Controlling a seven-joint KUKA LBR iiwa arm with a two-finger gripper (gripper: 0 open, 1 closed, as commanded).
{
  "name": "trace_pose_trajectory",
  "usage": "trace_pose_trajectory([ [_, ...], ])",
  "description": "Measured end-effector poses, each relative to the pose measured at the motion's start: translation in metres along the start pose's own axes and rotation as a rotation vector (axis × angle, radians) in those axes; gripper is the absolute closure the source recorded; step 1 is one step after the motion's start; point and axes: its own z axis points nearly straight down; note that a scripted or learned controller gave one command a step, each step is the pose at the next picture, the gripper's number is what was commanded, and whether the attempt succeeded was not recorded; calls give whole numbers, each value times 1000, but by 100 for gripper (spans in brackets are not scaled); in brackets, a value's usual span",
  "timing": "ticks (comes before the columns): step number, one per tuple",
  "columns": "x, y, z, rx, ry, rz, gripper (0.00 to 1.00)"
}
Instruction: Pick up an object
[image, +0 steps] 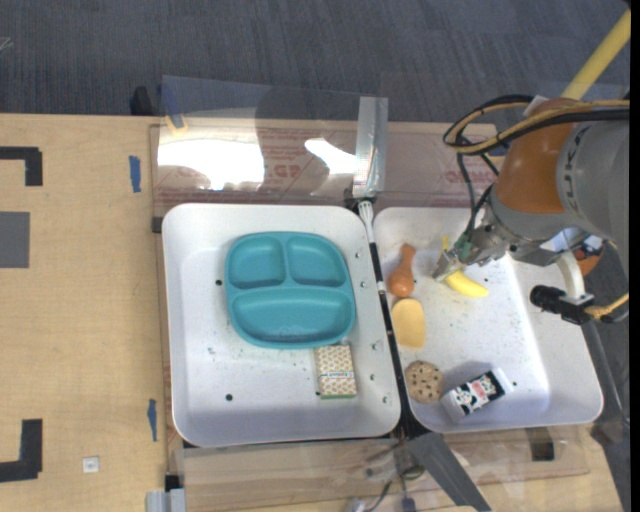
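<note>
Right bin contents: yellow banana (466, 286), lying flat near the upper middle; orange-brown drumstick (402, 272), by the left wall; pale yellow wedge (408, 323), just below the drumstick; chocolate-chip cookie (423, 380), flat, lower left; black-and-white carton (473, 393), tipped on its side, beside the cookie.

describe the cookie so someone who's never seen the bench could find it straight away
Of the two white bins, take the right bin, the one the arm reaches into. Go to its near-left corner, close to the wall shared with the other bin: the cookie lies flat there, below the pale yellow piece and left of the small black-and-white carton. It is the one round tan disc with dark specks.
</note>
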Motion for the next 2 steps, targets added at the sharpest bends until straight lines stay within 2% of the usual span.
trace_pose_trajectory([
  [1, 72, 52, -100, 1, 7, 6, 100],
  [2, 52, 63, -84, 12, 5, 265, 100],
])
